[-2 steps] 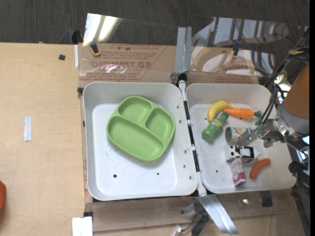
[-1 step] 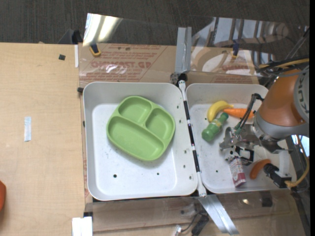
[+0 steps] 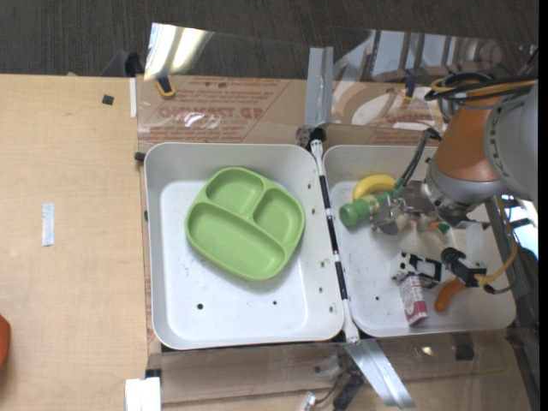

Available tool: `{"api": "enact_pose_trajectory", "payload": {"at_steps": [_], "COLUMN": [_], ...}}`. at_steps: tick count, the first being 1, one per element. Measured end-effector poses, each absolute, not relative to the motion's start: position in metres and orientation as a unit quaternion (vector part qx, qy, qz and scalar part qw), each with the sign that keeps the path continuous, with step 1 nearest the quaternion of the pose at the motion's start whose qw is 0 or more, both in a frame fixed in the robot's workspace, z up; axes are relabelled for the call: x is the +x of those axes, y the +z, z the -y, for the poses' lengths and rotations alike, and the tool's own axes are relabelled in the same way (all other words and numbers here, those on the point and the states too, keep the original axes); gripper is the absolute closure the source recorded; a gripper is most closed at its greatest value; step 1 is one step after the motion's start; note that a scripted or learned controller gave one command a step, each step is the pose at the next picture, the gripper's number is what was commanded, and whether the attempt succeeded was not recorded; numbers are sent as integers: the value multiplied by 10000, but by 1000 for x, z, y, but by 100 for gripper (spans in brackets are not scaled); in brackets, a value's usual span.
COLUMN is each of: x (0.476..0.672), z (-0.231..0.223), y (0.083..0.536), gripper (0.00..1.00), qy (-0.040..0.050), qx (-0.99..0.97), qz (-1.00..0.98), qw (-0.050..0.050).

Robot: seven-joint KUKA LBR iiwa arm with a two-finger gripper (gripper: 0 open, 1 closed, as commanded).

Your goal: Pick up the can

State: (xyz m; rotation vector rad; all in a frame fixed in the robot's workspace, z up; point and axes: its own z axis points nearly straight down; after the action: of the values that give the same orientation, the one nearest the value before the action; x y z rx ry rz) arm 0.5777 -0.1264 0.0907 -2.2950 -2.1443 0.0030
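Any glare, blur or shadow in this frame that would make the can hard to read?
Camera view: strong glare on the reflective panel behind the bins; light over the bins is even, shadows soft. The can is small and its label unreadable. The gripper area is cluttered and slightly soft. The green plate is sharp.

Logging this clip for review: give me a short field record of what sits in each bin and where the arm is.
left bin: light green three-compartment plastic plate
right bin: small red and white can lying near the front; yellow banana; green object; orange object
arm: hand above the right bin, next to the green object, away from the can
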Motion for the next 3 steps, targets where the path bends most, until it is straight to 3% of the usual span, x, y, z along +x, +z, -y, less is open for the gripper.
{"api": "enact_pose_trajectory", "payload": {"at_steps": [1,2,3], "x": [638,576,576], "z": [121,119,120], "y": [89,91,99], "gripper": [0,0,100], "qy": [45,9,17], "qx": [-7418,-7583,-7588], "qz": [6706,6518,6513], "qw": [34,3,8]}}
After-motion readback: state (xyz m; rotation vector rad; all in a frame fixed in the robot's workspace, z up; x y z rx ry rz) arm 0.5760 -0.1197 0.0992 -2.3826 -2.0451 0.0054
